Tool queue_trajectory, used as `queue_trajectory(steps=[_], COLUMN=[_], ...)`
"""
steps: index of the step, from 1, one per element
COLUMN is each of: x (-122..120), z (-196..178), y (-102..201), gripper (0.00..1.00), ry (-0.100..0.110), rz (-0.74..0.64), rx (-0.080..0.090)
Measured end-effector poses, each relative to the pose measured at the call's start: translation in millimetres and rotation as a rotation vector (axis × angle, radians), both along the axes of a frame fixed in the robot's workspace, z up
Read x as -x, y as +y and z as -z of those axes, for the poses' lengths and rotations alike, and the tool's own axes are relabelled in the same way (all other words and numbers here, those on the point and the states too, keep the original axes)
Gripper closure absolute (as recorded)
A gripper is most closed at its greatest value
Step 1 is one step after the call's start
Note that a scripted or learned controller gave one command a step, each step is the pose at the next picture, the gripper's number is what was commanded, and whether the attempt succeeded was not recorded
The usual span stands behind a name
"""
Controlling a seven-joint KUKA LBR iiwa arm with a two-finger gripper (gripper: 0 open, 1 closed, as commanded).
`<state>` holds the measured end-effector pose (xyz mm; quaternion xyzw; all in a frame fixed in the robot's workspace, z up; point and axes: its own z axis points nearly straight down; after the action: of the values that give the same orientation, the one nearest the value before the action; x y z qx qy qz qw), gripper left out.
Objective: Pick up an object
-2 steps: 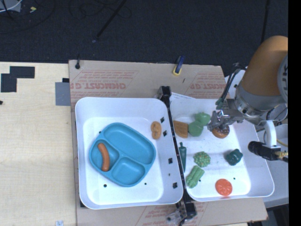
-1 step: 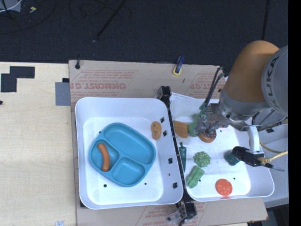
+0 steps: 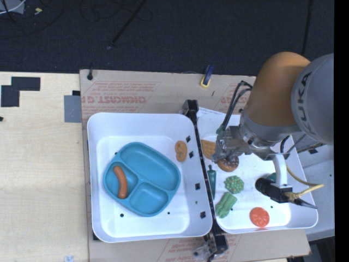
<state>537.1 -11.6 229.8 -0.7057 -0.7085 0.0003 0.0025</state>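
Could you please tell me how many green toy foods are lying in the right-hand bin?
3: a dark green pepper by the divider, a broccoli head mid-bin, and a light green vegetable below it toward the front. The arm may hide others.

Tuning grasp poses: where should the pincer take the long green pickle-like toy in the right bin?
Grip the long green pickle-like toy across its narrow middle, coming straight down. It lies flat and slanted, top end near the round green broccoli-like toy, so probably set the fingers across its long axis, clear of that neighbour and the right white bin's left wall.
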Motion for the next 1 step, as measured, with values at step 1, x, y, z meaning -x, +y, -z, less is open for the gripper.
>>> queue_trajectory(steps=[1], x=[15.2], z=[-4.0], y=[52.4], gripper=[1.00], ry=[0.001], rz=[0.000], rx=[0.001])
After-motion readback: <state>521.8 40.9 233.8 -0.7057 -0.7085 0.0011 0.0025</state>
